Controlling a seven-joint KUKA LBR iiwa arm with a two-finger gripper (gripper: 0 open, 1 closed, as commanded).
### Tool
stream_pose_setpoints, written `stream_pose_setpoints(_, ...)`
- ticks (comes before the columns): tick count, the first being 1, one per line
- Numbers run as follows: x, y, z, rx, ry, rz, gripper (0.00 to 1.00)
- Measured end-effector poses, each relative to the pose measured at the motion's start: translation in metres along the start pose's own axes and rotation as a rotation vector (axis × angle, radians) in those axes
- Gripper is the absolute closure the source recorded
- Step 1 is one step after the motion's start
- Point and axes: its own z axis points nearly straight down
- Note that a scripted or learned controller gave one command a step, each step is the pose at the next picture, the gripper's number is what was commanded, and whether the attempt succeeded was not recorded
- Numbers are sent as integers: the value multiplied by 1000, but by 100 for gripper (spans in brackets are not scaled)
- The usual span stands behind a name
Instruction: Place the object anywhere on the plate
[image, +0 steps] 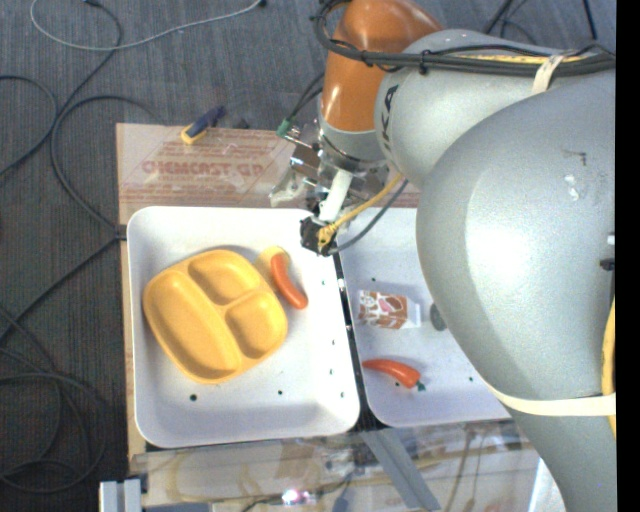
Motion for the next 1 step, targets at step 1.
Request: stream_pose_setpoints(1, 0, 0, 0, 0, 0, 0, 0)
